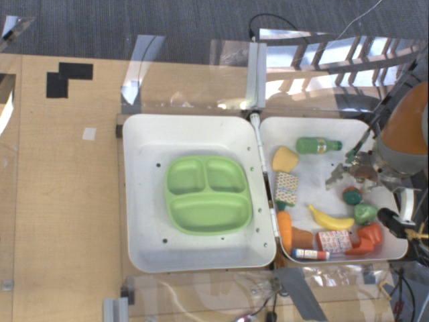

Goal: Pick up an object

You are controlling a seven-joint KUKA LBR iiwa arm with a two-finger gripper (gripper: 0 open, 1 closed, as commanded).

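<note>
Your gripper (pixel 343 168) hangs over the right bin (pixel 335 127), near its right side, with its 2 fingers spread and nothing between them. Just below the fingertips sits a small red-and-green object (pixel 352 195), with a green one (pixel 365 212) beside it. Further left you have a green bottle (pixel 318 145), a yellow block (pixel 285 159), a checkered packet (pixel 286 188), a banana (pixel 330 219) and a carrot (pixel 285 229). The left bin (pixel 144 180) holds 1 green divided plate (pixel 208 195).
</note>
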